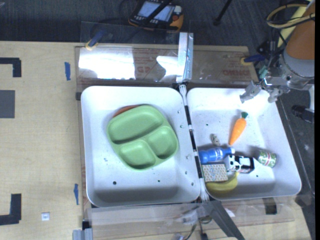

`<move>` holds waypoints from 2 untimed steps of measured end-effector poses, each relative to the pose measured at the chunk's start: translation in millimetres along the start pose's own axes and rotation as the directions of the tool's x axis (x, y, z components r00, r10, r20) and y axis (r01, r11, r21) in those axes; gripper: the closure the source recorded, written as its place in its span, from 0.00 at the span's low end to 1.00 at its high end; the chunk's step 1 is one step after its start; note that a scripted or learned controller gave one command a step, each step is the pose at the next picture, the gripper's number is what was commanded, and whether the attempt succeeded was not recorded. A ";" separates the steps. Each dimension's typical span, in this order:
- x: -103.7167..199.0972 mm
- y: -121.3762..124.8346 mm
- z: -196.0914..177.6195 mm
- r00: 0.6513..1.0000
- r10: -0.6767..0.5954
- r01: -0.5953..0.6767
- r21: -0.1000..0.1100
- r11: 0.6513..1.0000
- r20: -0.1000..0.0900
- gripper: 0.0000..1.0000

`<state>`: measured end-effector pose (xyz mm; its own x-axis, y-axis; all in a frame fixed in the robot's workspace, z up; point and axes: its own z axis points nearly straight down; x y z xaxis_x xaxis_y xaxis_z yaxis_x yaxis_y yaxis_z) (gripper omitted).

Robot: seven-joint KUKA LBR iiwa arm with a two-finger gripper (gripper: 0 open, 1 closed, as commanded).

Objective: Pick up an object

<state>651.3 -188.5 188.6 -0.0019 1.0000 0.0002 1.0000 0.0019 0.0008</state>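
An orange toy carrot (237, 128) lies in the middle of the right bin (285, 134). Nearer the front are a blue can (215, 155), a green can (267, 158), a small black and white item (243, 164), a speckled card (214, 172) and a yellow banana (223, 186). My gripper (259, 95) hangs over the bin's far right corner, up and right of the carrot. It is open, and nothing sits between its fingers (246, 95).
The left bin (95, 149) holds a green divided plate (143, 136) with something red showing under its far edge. A clear plastic sheet (130, 59) lies behind the bins, and a handheld controller (155, 13) rests on the floor beyond.
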 end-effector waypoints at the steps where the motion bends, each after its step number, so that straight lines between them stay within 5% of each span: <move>1: 5.8 -25.1 102.5 0.995 0.097 -0.097 -0.003 0.995 0.001 0.00; 2: 7.3 -23.8 91.8 0.996 0.094 -0.094 -0.006 0.996 0.001 1.00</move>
<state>627.6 -181.3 96.8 0.0922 0.9957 -0.0006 0.9957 -0.0922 0.0066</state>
